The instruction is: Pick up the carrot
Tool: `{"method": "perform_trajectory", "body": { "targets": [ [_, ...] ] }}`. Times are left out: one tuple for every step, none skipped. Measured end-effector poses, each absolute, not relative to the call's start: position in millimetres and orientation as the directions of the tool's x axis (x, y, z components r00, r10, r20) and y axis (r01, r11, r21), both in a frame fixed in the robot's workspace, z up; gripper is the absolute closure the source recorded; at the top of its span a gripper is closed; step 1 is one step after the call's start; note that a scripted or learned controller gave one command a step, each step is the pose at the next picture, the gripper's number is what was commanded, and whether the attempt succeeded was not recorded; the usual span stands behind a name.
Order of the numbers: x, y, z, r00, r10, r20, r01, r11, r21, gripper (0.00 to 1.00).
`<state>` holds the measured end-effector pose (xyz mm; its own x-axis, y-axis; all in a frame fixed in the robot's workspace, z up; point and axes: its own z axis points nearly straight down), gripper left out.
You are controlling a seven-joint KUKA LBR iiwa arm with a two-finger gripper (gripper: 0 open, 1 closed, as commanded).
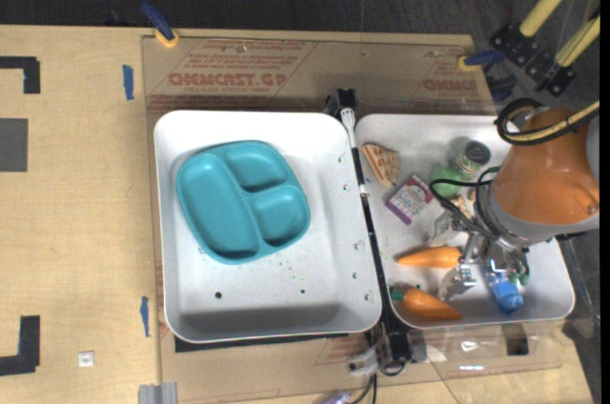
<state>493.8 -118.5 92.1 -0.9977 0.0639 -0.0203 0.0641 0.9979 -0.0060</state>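
Observation:
Two orange carrots lie in the right bin (558, 297). One carrot (429, 256) rests near the bin's middle, pointing left. The other carrot (434, 305) lies by the front wall, its green top toward the left. My gripper (464, 276) hangs low between the two, just right of them, with the upper carrot's right end touching or tucked under it. The grey wrist and orange band (548, 188) cover the bin's right part. I see nothing lifted off the bin floor.
A teal divided plate (243, 199) sits in the left bin (257, 312). The right bin also holds a purple packet (410, 199), a tan snack pack (381, 164), a green-lidded jar (470, 156) and a blue object (506, 293) beside the gripper.

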Motion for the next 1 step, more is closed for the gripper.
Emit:
{"method": "perform_trajectory", "body": {
  "targets": [
    [490.2, -99.3, 93.9, -0.951, 0.307, -0.039, 0.307, 0.952, -0.003, 0.0]
  ]
}}
